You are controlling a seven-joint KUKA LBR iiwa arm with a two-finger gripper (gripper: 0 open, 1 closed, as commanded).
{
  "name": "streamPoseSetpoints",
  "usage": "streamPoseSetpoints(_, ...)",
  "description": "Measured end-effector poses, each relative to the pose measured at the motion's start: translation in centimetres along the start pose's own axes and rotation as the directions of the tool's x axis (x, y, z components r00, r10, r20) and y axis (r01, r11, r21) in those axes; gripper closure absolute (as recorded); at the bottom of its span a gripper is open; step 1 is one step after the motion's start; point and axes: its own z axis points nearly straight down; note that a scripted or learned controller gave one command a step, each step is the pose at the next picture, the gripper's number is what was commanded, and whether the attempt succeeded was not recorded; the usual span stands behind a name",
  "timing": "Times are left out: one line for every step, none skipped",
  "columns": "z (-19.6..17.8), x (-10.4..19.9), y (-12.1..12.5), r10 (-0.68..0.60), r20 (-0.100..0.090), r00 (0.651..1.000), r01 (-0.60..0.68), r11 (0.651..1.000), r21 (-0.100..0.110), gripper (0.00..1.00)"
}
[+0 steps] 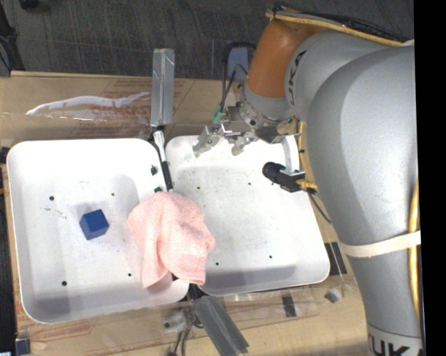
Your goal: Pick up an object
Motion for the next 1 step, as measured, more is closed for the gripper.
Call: streamPoseSetpoints(-3.96,6.07,-0.60,-0.327,0.001,0.945,0.327,0.945,-0.003,0.00)
